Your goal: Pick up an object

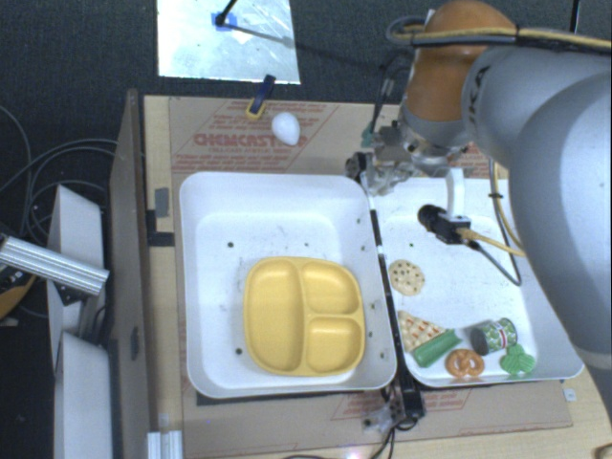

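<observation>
1. Two shallow white bins are seen from above on a cardboard-covered bench (277, 137). The dividing rim (381, 256) between the bins is taken as the landmark for all positions below.
2. The left bin (215, 208) lies left of the rim. A yellow divided plate (304, 316) rests in its lower half, with one large compartment on the side away from the rim and two smaller ones on the side nearer it.
3. The right bin (497, 285) lies right of the rim. A round cookie (406, 275) is found just beside the rim, about midway along it.
4. Toward the near end of the rim, a cracker wedge (418, 330) lies beside it, overlapped by a green pickle (433, 348). The pickle's long axis is set at a slant, its lower end pointing toward the rim and its upper end away from it.
5. Farther from the rim, a pretzel (465, 362), a small can (493, 336) lying on its side with its long axis nearly crosswise to the rim, and a green leafy piece (517, 360) are grouped near the front wall.
6. The gripper (385, 175) is placed over the far end of the rim, below the orange band (449, 60) of the grey arm. Whether its fingers are apart or together cannot be told; nothing is seen between them.
7. A white egg (286, 127) rests on the cardboard beyond the left bin, well left of the rim's far end.
</observation>
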